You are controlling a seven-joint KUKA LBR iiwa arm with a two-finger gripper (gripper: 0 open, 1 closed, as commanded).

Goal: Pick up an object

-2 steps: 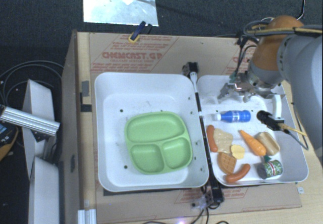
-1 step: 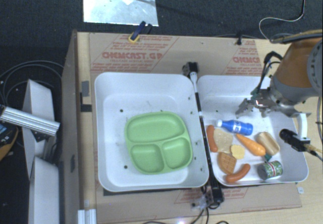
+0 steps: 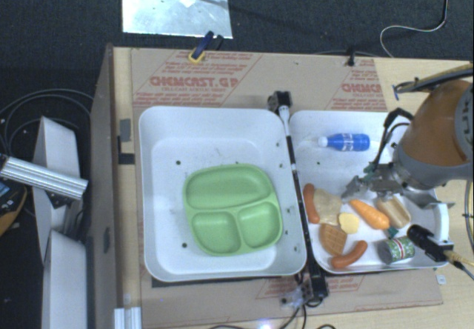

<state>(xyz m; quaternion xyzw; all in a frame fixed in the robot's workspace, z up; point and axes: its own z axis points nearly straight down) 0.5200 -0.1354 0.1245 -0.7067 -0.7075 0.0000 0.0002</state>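
Note:
The right bin (image 3: pixel 311 135) holds toy food. A blue bottle (image 3: pixel 345 142) lies at its back. Near the front lie a red sausage (image 3: pixel 312 204), a tan bread slice (image 3: pixel 328 206), a yellow cheese piece (image 3: pixel 349 223), an orange carrot (image 3: pixel 369 214), a bread roll (image 3: pixel 393 210), a waffle (image 3: pixel 333 238), a second sausage (image 3: pixel 349 255) and a small can (image 3: pixel 398 250). My gripper (image 3: pixel 376 184) hangs low over the right bin, just behind the carrot and the roll. Nothing is visibly held in it.
The left bin (image 3: pixel 167 142) holds a green divided plate (image 3: pixel 232 208). A black divider (image 3: pixel 295 172) runs between the bins. My arm's orange band (image 3: pixel 437 135) comes in over the right bin's right edge. Bare floor lies around the bottle.

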